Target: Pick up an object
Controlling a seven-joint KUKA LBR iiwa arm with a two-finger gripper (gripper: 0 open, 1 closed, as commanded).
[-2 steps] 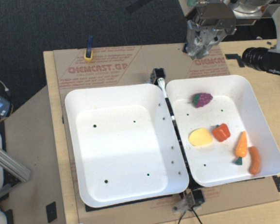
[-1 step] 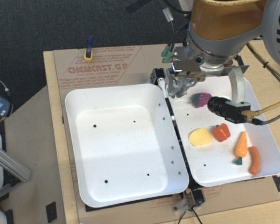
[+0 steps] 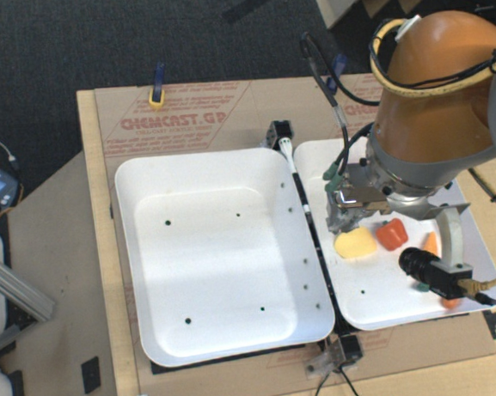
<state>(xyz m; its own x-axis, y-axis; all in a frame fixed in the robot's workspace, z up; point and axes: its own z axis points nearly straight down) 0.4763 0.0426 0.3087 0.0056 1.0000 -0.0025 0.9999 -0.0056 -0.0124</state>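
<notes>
Hovering low over the right bin: gripper, seen from above; whether it is open or has hold of anything cannot be told. Yellow lump lies just beside it on the bin floor, red block next along. Left bin adjoins.

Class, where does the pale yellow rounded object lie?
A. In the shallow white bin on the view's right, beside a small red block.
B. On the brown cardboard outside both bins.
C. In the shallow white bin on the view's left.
A: the pale yellow rounded object sits in the shallow white bin on the view's right, next to the small red block.
</notes>
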